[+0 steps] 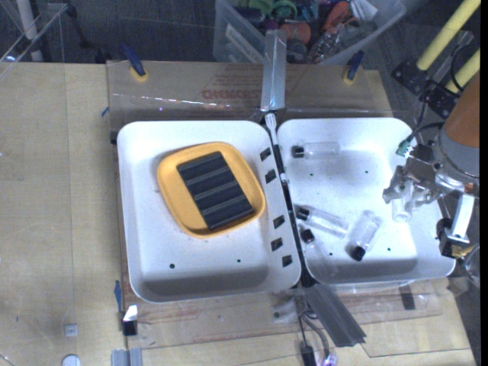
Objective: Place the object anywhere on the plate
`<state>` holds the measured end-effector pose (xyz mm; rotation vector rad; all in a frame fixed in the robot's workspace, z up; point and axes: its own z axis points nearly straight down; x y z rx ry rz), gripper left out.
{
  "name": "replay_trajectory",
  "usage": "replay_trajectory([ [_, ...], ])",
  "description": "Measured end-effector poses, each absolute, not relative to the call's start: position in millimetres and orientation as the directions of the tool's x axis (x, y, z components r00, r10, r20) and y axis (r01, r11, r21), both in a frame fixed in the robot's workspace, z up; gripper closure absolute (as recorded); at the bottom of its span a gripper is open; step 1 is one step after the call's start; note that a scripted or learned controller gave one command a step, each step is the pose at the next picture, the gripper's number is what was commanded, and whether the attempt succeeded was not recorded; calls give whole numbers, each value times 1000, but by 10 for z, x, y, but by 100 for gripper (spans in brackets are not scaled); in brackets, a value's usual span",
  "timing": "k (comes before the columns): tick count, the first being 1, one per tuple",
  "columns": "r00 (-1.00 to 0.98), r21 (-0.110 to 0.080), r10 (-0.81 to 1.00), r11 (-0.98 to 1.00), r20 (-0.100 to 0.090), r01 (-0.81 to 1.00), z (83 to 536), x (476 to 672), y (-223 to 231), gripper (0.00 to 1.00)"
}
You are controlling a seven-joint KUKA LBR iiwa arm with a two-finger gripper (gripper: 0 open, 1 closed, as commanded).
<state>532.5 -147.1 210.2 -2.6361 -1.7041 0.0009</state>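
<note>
A yellow plate (169,175) lies in the left bin (145,265), and a black ridged block (215,190) rests on it, tilted slightly. In the right bin (396,261) lie three clear vials with black caps: one (314,150) at the back left, one (323,220) near the divider, and one (364,235) in the middle front. My gripper (405,197) hangs over the right part of the right bin, to the right of the vials. Its metal parts blur with the white bin floor.
A divider with black clips (276,204) separates the two bins. Behind them stands a clear tub of colourful toys (305,10). A yellow tube (454,21) and cables are at the back right. The arm's grey body (465,147) fills the right edge.
</note>
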Motion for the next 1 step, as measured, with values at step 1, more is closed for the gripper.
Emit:
replay_trajectory([
  [1,410,-2,912,-410,1,912,2102,5325,-1471,0],
])
